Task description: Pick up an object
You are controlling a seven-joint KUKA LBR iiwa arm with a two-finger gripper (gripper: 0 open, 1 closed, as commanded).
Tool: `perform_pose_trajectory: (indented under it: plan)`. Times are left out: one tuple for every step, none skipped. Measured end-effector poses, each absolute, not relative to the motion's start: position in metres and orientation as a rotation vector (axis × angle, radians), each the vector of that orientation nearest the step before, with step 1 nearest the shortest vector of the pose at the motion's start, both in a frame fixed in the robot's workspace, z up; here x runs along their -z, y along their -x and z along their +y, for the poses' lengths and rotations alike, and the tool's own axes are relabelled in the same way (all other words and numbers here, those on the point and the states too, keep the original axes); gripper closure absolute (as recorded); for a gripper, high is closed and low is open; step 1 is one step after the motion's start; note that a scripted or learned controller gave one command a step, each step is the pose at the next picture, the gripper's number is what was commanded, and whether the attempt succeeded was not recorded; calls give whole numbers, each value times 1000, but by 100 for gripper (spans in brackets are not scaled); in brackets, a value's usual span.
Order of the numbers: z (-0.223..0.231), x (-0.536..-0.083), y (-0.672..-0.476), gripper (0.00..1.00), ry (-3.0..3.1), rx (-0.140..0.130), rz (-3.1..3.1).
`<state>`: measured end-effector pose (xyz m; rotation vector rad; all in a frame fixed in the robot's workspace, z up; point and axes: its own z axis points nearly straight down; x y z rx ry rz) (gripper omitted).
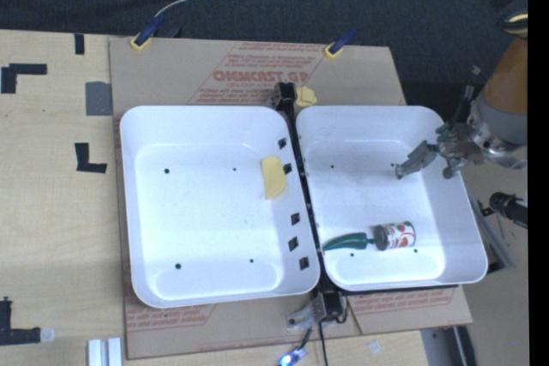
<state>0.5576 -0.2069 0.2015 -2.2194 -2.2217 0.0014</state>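
two white bins sit side by side on a cardboard sheet point(257, 69). the left bin point(146, 184) holds a yellow piece point(274, 177) near its right wall. the right bin point(446, 210) holds a small red-and-white can point(394, 236) near the front, lying on its side, with a green-handled tool point(347, 243) just beside it on the left, apparently touching. the arm point(506, 111) enters from the right; the gripper point(426, 159) hangs over the right bin's far right part, fingers spread apart, nothing between them. can and tool lie well apart from the gripper. blue-and-yellow clamps point(146, 34) hold the sheet's back edge
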Motion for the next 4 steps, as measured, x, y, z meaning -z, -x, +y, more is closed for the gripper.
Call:
perform_pose_trajectory:
  plan:
    - [-216, -459, -545, 0, 2233, 12, -2236]
    - [-154, -539, -583, 0, 2219, 9, -2237]
    - [-76, -445, -535, 0, 2206, -9, -2223]
    - [-80, -460, -538, 100, 2217, -2, -2226]
